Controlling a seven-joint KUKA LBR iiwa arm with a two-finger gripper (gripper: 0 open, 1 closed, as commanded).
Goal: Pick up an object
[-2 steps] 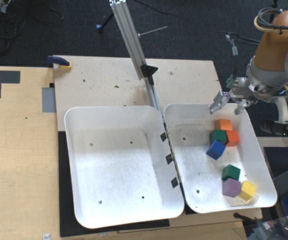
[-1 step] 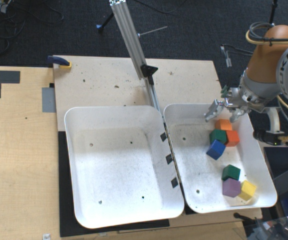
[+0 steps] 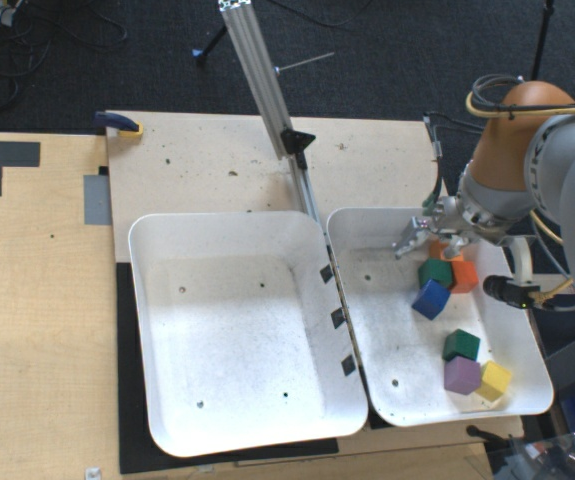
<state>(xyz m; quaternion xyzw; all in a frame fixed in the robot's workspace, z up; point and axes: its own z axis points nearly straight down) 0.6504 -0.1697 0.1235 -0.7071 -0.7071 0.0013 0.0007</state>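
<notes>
The arm reaches in from the right, and its gripper [image 3: 437, 251] hangs low over the back part of the right bin [image 3: 387, 318]. Right under and beside it lies a cluster of blocks: a green block [image 3: 435, 272], an orange block [image 3: 463, 273] and a blue block [image 3: 430, 300]. Nearer the front right corner lie a dark green block [image 3: 461, 345], a purple block [image 3: 461, 375] and a yellow block [image 3: 495, 379]. The gripper sits directly above the green and orange blocks; whether it touches them is hidden by the wrist.
The left bin [image 3: 167, 258] stands beside the right one, split from it by a ridge with black clips [image 3: 337, 317]. A slanted aluminium bar [image 3: 267, 93] rises behind the bins. A blue and yellow clamp [image 3: 117, 123] lies at the bench's back left.
</notes>
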